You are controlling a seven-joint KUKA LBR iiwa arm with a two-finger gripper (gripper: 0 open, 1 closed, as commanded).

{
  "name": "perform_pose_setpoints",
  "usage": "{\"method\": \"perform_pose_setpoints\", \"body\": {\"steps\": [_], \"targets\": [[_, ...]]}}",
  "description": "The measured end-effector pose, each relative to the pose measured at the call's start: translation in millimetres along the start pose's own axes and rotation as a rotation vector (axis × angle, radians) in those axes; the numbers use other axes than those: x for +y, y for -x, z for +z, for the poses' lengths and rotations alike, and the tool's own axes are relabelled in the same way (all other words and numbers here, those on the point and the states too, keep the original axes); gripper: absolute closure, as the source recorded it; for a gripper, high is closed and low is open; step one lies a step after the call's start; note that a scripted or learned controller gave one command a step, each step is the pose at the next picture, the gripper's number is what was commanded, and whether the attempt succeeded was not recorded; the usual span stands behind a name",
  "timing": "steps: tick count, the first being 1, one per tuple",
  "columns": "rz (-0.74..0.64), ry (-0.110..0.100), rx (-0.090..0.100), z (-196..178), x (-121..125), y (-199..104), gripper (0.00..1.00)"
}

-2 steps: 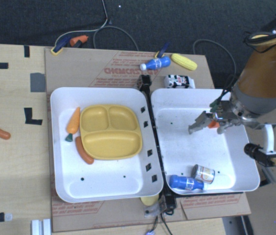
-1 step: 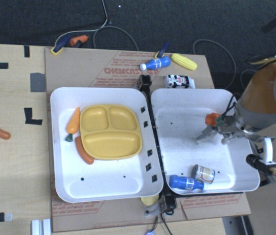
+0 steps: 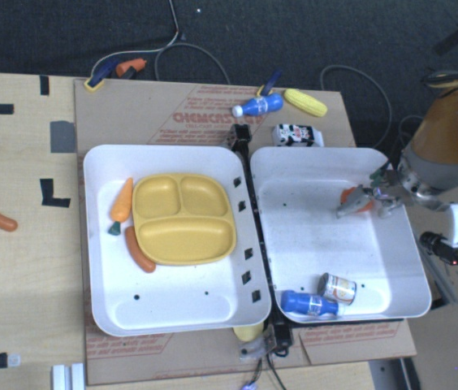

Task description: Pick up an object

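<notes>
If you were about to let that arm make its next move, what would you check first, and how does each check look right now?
1. Claw inside the right bin: ok.
2. Small orange object at the claw tips: ok.
3. Orange object actually between the fingers: cannot tell.
4. Room to lift clear of the silver can and blue bottle at the near edge: ok.
5. Left bin with yellow divided plate, carrot and sausage out of the arm's way: ok.

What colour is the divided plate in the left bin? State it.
Yellow. The divided plate shows clearly in the camera view.
</notes>
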State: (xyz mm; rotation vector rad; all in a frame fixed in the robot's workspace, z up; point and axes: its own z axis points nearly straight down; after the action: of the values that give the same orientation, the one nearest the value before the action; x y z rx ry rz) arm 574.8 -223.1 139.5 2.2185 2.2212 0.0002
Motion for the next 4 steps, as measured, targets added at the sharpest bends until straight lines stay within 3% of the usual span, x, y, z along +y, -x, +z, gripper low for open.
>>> {"method": "perform_pose_setpoints", "body": {"steps": [1, 2, 3, 4], "targets": [[-0.001, 0.011, -0.010, 49, 59, -4, 0.00], [0.000, -0.002, 0.001, 51, 96, 1, 0.00], [-0.001, 0.002, -0.003, 52, 50, -74, 0.00], [0.000, 0.007, -0.001, 52, -1, -37, 0.00]]}}
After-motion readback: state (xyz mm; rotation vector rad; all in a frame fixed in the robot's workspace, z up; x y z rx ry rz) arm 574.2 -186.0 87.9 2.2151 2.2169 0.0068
